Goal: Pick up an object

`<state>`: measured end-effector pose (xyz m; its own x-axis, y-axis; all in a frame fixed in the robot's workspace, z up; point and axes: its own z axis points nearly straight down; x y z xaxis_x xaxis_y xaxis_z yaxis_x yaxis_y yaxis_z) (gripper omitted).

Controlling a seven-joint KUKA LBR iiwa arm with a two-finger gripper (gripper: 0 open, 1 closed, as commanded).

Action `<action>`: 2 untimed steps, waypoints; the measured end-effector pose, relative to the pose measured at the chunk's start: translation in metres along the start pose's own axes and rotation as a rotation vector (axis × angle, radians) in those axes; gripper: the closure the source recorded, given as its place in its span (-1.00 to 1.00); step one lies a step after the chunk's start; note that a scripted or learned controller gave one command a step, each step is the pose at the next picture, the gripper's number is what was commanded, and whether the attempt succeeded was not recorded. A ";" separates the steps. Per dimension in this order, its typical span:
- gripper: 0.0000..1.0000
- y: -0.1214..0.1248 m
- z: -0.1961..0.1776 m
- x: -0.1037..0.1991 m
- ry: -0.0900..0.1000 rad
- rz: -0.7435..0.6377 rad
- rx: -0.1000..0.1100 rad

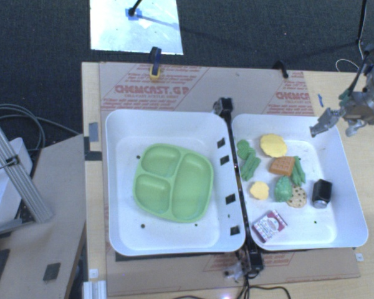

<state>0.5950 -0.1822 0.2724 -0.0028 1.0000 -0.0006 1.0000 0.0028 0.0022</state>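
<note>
The grey metal two-finger gripper [334,122] hovers over the right shallow white bin's [346,167] far right rim, fingers spread, grasping nothing; the black can [321,193] lies below, well apart

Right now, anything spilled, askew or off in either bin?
Nothing spilled. The green tray sits slightly rotated in the left bin. The black can lies on its side in the right bin, next to the cookie. The gripper is over that bin's upper right edge.
</note>
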 end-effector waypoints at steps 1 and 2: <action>1.00 0.001 -0.011 0.000 -0.001 -0.004 -0.004; 1.00 -0.074 0.121 0.037 0.007 0.002 0.017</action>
<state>0.5214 -0.1458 0.1517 -0.0010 1.0000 0.0062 0.9999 0.0011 -0.0151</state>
